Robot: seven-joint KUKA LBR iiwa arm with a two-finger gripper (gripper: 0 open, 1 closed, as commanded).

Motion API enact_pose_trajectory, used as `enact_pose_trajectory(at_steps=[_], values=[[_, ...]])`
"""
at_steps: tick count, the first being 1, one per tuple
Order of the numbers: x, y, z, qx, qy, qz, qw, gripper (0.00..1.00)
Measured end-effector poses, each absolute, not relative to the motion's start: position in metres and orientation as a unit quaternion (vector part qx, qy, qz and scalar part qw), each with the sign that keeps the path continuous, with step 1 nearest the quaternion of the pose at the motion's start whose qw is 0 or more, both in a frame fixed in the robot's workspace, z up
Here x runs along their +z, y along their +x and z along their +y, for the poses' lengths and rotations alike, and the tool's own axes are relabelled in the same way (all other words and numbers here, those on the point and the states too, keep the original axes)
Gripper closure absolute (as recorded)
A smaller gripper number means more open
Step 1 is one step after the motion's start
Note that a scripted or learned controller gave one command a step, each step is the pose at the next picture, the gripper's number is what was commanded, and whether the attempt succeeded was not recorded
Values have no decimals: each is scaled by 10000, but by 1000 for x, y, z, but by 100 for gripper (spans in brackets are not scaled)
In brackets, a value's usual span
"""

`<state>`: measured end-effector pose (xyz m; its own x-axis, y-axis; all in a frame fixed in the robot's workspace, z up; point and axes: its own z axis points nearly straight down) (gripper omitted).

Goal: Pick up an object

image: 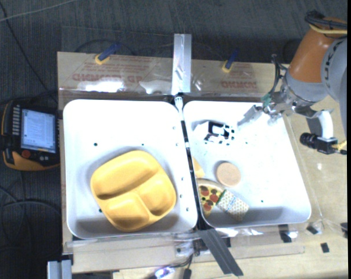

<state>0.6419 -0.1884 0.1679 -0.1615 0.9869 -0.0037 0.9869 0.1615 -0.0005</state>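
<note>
Dark carpet surrounds a bench (pixel 326 179) bearing two white bins. Inside the right bin (pixel 280 173) lie a black-and-white object (pixel 219 131) near its upper left, a tan round disc (pixel 228 174) at the middle, and, lower down, a pizza-patterned piece (pixel 208 197) touching a small patterned cup (pixel 232 204). Above that bin's upper right part hangs the gripper (pixel 254 114); I cannot tell how it is set, and nothing shows in it. A yellow divided tray (pixel 133 189) fills much of the left bin (pixel 82 127). On the carpet, left of the bench, sits an orange-edged handheld screen (pixel 31 133).
</note>
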Motion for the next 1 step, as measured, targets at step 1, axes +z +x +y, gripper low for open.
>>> enact_pose_trajectory(at_steps=[1], values=[[152,551,-158,-6,6074,7944,-10,0]])
